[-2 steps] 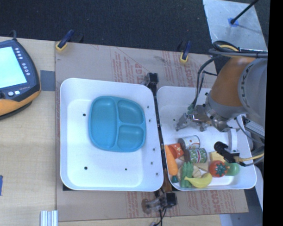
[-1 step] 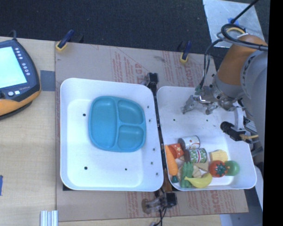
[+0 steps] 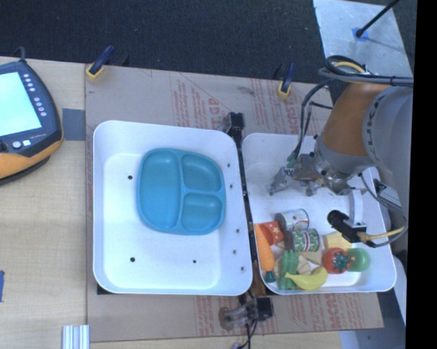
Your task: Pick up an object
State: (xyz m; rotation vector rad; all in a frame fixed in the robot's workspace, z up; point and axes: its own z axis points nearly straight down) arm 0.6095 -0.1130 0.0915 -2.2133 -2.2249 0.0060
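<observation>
My gripper (image 3: 295,184) hangs over the bare upper half of the right bin (image 3: 261,154), fingers spread open with only white bin floor between them. Toy foods are heaped in that bin's lower part, below the gripper and apart from it. Among them are a clear jar (image 3: 296,219), a green-labelled can (image 3: 309,241), a red piece (image 3: 272,232), an orange carrot (image 3: 264,252), a green vegetable (image 3: 288,265), a yellow banana (image 3: 307,280) and a red tomato (image 3: 336,261).
The left bin (image 3: 110,202) holds a blue divided plate (image 3: 181,190). A tablet in an orange case (image 3: 20,120) lies on the bench at far left. Clamps (image 3: 98,64) grip the board's back edge. The arm's orange band (image 3: 353,118) looms over the right bin's upper right.
</observation>
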